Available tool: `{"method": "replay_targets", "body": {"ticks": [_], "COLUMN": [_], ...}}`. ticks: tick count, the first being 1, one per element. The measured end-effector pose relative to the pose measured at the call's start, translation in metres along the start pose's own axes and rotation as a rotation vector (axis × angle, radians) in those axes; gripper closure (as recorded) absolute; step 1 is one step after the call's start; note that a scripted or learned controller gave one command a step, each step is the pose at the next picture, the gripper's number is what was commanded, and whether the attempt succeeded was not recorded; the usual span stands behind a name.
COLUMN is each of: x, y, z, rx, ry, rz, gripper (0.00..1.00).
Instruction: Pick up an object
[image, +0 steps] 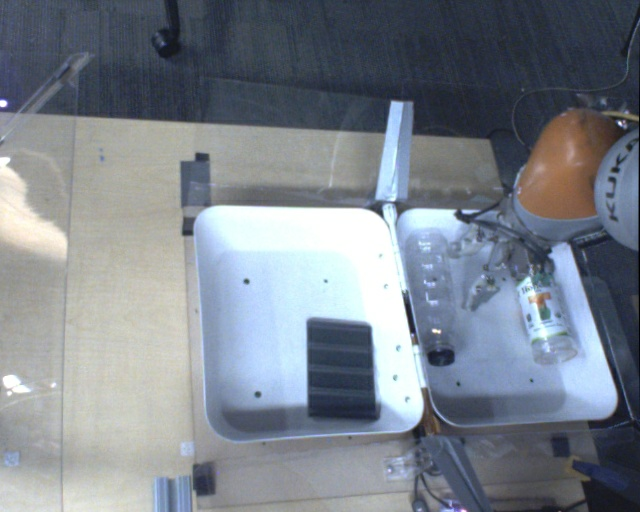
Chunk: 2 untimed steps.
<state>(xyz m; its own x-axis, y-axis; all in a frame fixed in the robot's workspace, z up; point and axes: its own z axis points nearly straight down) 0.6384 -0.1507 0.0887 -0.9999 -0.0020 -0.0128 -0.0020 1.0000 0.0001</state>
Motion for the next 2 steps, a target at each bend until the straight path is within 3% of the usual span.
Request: {"method": "replay_targets", "body": {"ticks": [1,2], "x": [-0.005,-0.008], "y": [-0.022,-0.02], "z": [-0.001,-0.014], "rx": [0.0,-0.001], "ry": [-0.002,-0.014], "rz": [0.068,0.069], "gripper": [0.0,1.0]}}
